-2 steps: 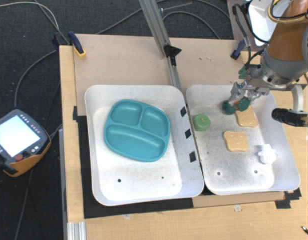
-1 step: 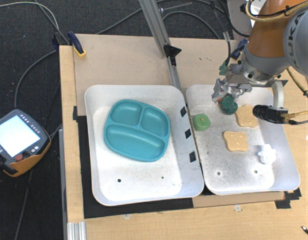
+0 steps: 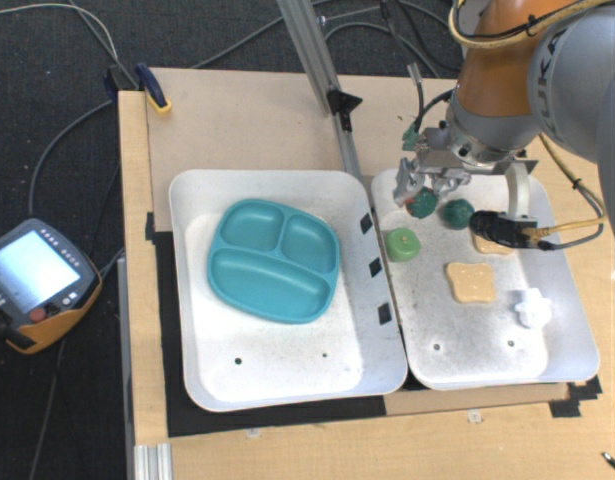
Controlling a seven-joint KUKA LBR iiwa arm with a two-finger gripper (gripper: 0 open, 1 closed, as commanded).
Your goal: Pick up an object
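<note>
A dark green ball [image 3: 423, 205] is seen at the right bin's [image 3: 567, 353] far left corner, seemingly between the narrowly parted fingers of the tool [image 3: 419, 196], so a firm closure should be confirmed before lifting straight up.

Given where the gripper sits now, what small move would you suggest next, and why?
Probably lower slightly and close: the gripper hangs right over the dark green ball in the right bin, and no object shows clearly between its fingers.
</note>
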